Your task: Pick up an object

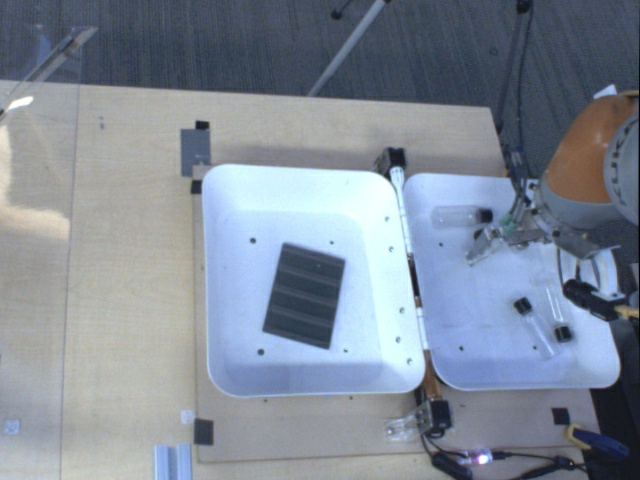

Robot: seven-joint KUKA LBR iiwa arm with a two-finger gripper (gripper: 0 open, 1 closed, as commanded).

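Note:
A dark grey ribbed rectangular block point(305, 295) lies flat in the middle of the left bin point(230, 353). In the right bin point(470, 363), a clear tube with a black cap point(460, 215) rests near the far edge. A small black piece point(522, 306) and a second clear capped tube point(555, 326) lie toward the near right. My gripper point(486, 241) hangs low over the right bin's far half, just in front of the first tube, its tip pointing left. Nothing shows between its fingers.
The grey arm with its orange band point(590, 158) comes in over the right bin's right edge. A raised rim point(408, 258) divides the two bins. Small black clamps point(203, 431) sit on the wooden bench around the bins.

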